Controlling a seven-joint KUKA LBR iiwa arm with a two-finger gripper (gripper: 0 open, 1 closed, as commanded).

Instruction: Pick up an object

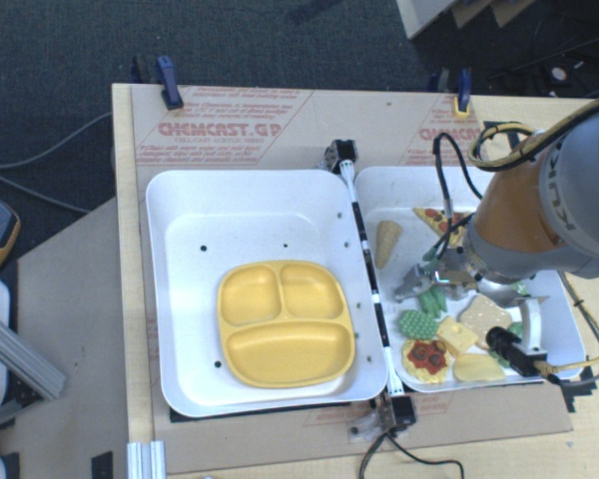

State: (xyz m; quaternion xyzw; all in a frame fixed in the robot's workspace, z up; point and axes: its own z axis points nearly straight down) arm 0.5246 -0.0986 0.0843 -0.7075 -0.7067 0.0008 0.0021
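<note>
The arm reaches down into the right bin, its gripper low among the toy foods; I cannot tell how it is set. A yellow divided plate lies in the left bin on the worktop.

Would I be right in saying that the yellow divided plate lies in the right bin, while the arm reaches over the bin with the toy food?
Not quite: the camera view shows the yellow divided plate in the left bin, not the right. The rest holds: the arm reaches over the right bin, where the toy food lies.
</note>
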